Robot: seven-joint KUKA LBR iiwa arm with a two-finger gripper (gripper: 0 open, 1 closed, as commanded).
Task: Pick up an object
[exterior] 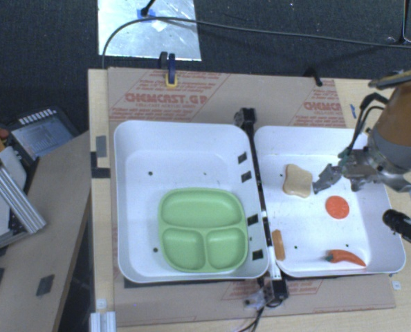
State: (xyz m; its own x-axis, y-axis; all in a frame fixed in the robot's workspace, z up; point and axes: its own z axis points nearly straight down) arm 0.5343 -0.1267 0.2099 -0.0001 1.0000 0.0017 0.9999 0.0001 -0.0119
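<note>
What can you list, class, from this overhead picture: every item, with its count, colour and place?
Shallow plastic bins: two, white, side by side on the bench.
Divided plastic plate: one, pale green, left bin.
Bread-like tan piece: one, right bin, upper left.
Flat round disc: one, red-orange, right bin, centre.
Curved pepper-like piece: one, orange, right bin, lower right.
Small stick-shaped piece: one, orange-tan, right bin, left edge.
Two-finger gripper: one, grey, beside the tan piece.
</note>
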